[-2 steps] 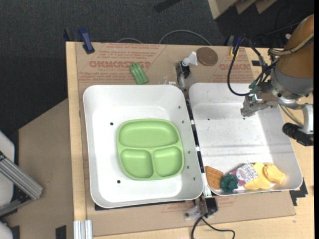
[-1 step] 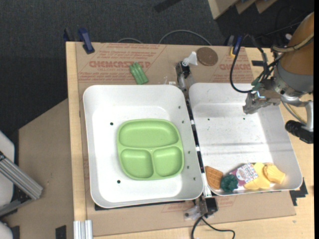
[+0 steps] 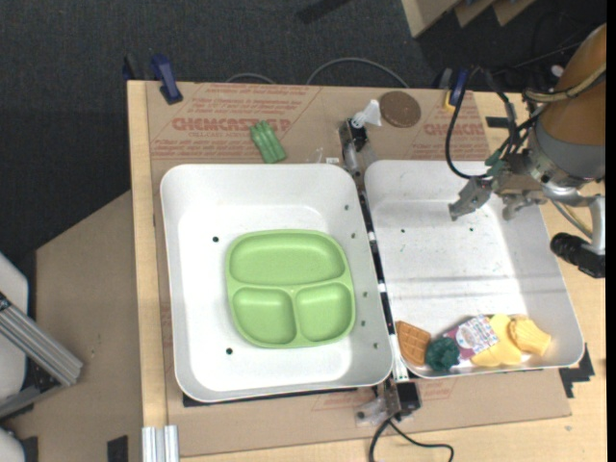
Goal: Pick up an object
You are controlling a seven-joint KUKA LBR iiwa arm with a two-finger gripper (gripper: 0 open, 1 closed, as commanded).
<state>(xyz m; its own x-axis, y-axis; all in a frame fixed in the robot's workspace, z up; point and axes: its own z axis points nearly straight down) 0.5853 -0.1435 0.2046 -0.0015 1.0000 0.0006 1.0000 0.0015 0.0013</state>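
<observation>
Several small items lie in a heap at the near edge of the right bin (image 3: 462, 258): a tan waffle-like piece (image 3: 412, 341), a dark green lump (image 3: 443, 355), a pink and white packet (image 3: 476, 333) and yellow pieces (image 3: 515, 343). My gripper (image 3: 488, 204) hangs over the far right part of that bin, well behind the heap. Its fingers are spread open with nothing between them, and it touches none of the items.
The left bin (image 3: 183, 258) holds a green divided plate (image 3: 289, 287). Behind the bins, a green object (image 3: 269, 142), a brown disc (image 3: 399, 110) and blue clamps (image 3: 168, 80) rest on the cardboard. A black cable (image 3: 452, 133) loops near the arm.
</observation>
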